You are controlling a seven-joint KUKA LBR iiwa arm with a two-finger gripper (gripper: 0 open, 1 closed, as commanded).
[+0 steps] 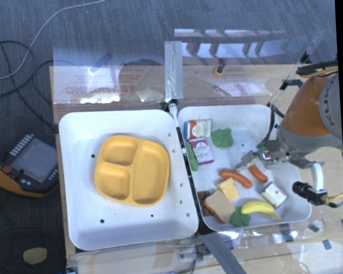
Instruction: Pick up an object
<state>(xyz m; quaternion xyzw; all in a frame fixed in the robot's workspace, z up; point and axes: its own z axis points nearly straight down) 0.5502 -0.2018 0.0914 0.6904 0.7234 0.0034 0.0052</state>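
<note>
The two-finger gripper [255, 155] hangs over the right shallow white bin [239, 113]; whether it is released or clenched cannot be told, and nothing is seen in it. The nearest candidate, a short orange-red sausage [258, 173], lies just below it in the camera view, long axis diagonal. A longer orange-red sausage [236, 178] lies just left of that. The grey and orange wrist [309, 116] hides the bin's right wall.

A yellow plastic plate with three compartments [132, 169] lay in the middle of the left white bin [78, 226]. On the grey carpeted floor [17, 79] left of the bench [237, 77] sat an orange-and-grey handheld control pendant [24, 165], with thin cables [21, 50] trailing nearby.
</note>
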